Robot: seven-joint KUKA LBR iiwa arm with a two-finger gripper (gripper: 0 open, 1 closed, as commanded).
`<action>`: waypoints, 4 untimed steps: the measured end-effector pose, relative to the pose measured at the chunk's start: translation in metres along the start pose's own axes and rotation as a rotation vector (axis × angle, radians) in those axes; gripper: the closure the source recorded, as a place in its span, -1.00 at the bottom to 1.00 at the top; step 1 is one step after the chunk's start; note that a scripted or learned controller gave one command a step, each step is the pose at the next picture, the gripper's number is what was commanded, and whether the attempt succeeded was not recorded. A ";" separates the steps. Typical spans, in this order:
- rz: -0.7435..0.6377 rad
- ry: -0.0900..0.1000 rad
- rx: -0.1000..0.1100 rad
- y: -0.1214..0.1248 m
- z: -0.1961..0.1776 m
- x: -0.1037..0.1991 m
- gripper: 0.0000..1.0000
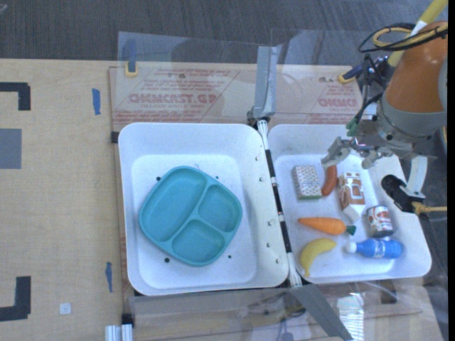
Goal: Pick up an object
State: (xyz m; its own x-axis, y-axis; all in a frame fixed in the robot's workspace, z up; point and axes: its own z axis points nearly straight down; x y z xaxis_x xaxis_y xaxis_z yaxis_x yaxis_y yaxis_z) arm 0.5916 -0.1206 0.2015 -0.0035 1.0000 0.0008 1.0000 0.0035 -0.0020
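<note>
The claw (350, 153) hangs over the far part of the right bin (419, 261), its two grey fingers spread apart with nothing between them, the arm (416, 84) reaching in from the right. Just beneath it lie a patterned box (308, 181), a sausage (329, 180) and a small carton (351, 190); nearer the front edge sit a carrot (323, 224), a can (380, 221), a blue bottle (375, 249) and a banana (313, 253) by the front left corner. The left bin (135, 148) holds a teal divided plate (190, 215) with bare white floor all round it. The wooden worktop (57, 190) stretches open to the left, marked with black and blue tape; dark carpet lies beyond its far edge.
</note>
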 end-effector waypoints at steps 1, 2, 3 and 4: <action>-0.010 -0.002 -0.006 0.005 0.103 -0.039 -1.00; -0.013 0.000 -0.006 -0.088 0.114 -0.005 -1.00; 0.038 -0.003 -0.010 -0.026 0.114 -0.012 -1.00; 0.003 -0.003 0.006 0.039 0.115 -0.015 -1.00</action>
State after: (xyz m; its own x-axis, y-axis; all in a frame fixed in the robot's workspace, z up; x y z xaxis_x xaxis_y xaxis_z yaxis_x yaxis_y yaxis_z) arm 0.6306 -0.1354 0.0863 -0.0002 1.0000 -0.0022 1.0000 0.0002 -0.0079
